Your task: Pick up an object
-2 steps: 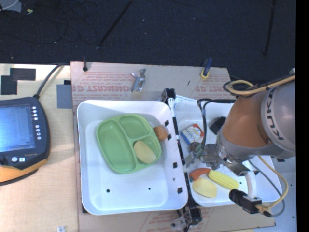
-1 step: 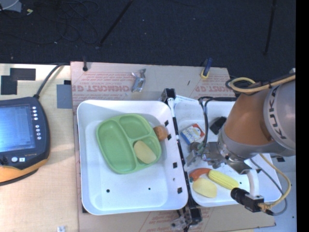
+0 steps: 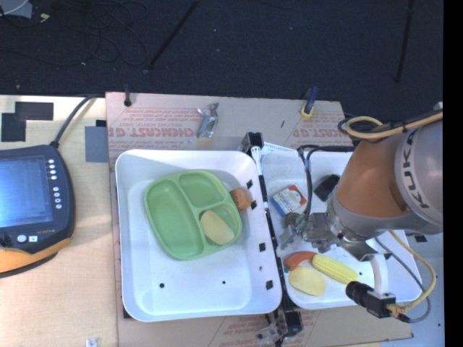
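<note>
The camera view shows the table (image 3: 181, 121), a brown cardboard-covered surface, with two shallow white bins side by side on it. The left bin (image 3: 188, 280) is the larger sight, and the right bin (image 3: 278, 168) sits against its right wall. The grey arm (image 3: 416, 179) with its orange band reaches over the right bin from the table's right edge, covering much of that bin's middle.

Off the table's left edge lies a control pendant (image 3: 32, 201) with a blue screen and an orange underside.

In the left bin, toward its far right part, rests a green divided plate (image 3: 177, 215). A pale yellow potato-like piece (image 3: 217, 227) lies in the plate's near right compartment. A small brown lump (image 3: 241, 198) sits just beside the plate's right rim, near the wall between the bins.

The pincer (image 3: 298, 228) hangs low over the middle of the right bin; whether it is released or clenched cannot be told, since the metal parts blur together.

Near the right bin's front edge lie a yellow corn cob (image 3: 334, 269), a pale yellow slice (image 3: 307, 282) touching it, and a red piece (image 3: 298, 258) just behind them. A small blue and red packet (image 3: 286, 198) lies farther back, near the dividing wall.
</note>
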`<state>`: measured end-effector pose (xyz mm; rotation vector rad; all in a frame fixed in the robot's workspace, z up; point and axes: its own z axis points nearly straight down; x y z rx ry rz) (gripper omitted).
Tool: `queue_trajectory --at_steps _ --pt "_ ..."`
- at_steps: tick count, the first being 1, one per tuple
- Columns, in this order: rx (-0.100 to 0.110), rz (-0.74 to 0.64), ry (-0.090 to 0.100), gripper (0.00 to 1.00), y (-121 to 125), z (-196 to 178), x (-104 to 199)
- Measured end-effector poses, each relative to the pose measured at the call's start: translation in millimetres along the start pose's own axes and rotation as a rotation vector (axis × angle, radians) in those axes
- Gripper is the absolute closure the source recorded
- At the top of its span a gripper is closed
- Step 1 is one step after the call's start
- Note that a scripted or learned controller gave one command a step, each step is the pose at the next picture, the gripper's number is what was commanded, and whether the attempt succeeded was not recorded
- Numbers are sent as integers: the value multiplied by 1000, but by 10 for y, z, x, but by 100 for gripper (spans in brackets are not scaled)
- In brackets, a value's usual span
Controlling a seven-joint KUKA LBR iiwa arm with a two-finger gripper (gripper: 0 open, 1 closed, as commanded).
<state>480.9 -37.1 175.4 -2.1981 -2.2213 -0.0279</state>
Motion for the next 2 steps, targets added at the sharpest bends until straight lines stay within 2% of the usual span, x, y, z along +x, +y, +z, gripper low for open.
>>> queue_trajectory --at_steps 1,2 --pt "-12 -3 -4 0 27 195 -255" --pt "2 9 -21 0 -47 377 -362"
